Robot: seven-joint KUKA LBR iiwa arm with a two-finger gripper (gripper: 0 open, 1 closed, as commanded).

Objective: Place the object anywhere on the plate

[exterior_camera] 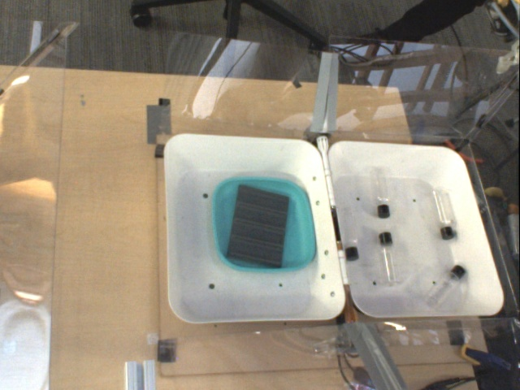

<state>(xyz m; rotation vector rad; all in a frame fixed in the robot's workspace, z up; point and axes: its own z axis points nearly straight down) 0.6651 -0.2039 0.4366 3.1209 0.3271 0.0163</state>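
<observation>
The dark grey ridged block (pixel 258 231) lies flat on the teal plate (pixel 302 250), which sits in the left white bin (pixel 188 242) at the centre of the frame. The block rests wholly within the plate's rim, slightly turned so that its long side runs from upper right to lower left, with teal showing on all sides of it. Judged from this alone, the placing step looks done: the object is on the plate and nothing is touching it.

The state of the gripper cannot be told from this view, so whether it is spread or pressed together is left open.

The right white bin (pixel 479 287), just beside the left one and parted from it by a narrow seam, holds several small black cubes (pixel 383 211) scattered well apart and a few clear tubes (pixel 441 206) lying among them. Both bins sit on the wooden worktop (pixel 89 218), with clear panels standing around them and the foot of an office chair (pixel 236 2) at the top of the frame.

If anything is left, it is a check that the block stays settled on the plate; any further move would call for the arm to keep clear of the left bin so as not to nudge the plate or the block.

No brand, label or writing can be read anywhere; the block shows ridges but no lettering.
</observation>
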